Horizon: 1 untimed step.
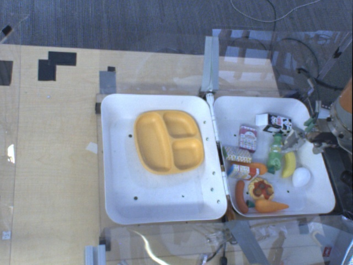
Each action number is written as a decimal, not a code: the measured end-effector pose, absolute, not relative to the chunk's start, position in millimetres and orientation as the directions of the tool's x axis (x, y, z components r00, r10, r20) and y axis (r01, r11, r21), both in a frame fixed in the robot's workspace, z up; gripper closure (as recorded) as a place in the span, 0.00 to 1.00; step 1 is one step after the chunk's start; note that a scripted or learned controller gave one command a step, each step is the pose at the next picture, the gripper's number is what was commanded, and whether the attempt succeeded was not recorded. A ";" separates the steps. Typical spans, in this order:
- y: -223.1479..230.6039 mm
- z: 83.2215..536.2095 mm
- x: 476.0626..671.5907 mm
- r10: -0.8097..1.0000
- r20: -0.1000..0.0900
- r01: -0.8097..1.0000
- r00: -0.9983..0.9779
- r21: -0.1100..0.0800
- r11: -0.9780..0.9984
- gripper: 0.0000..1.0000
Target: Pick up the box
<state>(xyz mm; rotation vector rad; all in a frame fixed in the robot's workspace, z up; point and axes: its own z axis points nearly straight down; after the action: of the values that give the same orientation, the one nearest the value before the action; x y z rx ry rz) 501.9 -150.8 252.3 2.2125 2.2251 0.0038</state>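
Pale wood is making up the bench (pixel 49 148), with grey carpet lying beyond its far edge and two shallow white bins sitting side by side on it. In the left bin (pixel 118 197) a yellow sectioned plate (pixel 168 141) is resting near the middle, leaving wide bare floor around it on every side.

The right bin (pixel 322 200) is holding the clutter. The box (pixel 247 137) is lying flat in the bin's far-left part; it is small and pinkish red with a paler printed panel on its top face, and it is sitting slightly askew. A black-and-white carton (pixel 274 123) is lying just beyond it to the right, a green bottle (pixel 274 153) is standing close on its right, and a striped packet (pixel 237 155) is lying just in front of it. Toward the bin's left wall the box is keeping a little open floor.

Farther front, a banana (pixel 288 165), a white egg (pixel 300 176), a carrot (pixel 268 206) and a sausage (pixel 240 196) are crowding the near half.

The gripper (pixel 300 136) is reaching in over the right bin's right rim, apart from the box, with the green bottle between them. Nothing is showing between its fingers; how far they are spread I cannot tell.
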 end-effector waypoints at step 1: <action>-132.9 272.4 513.9 0.999 -0.001 0.999 -0.051 0.007 0.051 0.00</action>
<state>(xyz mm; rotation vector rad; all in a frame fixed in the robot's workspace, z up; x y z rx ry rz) 513.9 -132.9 272.4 2.1607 2.2732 0.0061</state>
